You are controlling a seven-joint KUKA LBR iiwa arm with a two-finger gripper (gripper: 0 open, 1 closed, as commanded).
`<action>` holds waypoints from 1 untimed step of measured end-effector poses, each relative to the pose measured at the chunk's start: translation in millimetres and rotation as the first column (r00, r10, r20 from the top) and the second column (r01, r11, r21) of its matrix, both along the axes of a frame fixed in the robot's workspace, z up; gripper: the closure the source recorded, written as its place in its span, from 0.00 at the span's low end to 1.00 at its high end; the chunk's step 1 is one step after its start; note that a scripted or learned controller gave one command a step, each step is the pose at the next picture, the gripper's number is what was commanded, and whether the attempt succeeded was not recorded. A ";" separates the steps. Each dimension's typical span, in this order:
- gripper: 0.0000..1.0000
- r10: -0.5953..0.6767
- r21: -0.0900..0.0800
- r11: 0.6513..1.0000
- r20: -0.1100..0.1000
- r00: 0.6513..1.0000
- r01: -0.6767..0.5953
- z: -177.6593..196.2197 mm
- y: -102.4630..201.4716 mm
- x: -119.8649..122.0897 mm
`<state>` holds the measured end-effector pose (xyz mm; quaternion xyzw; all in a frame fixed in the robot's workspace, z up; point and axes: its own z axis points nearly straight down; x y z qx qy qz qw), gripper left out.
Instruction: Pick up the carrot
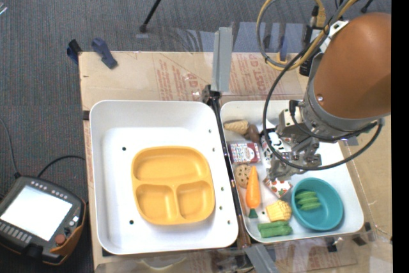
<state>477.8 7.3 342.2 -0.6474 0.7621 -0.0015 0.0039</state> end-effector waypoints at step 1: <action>1.00 0.413 0.006 0.911 -0.014 0.911 -0.413 -96.7 21.5 -3.6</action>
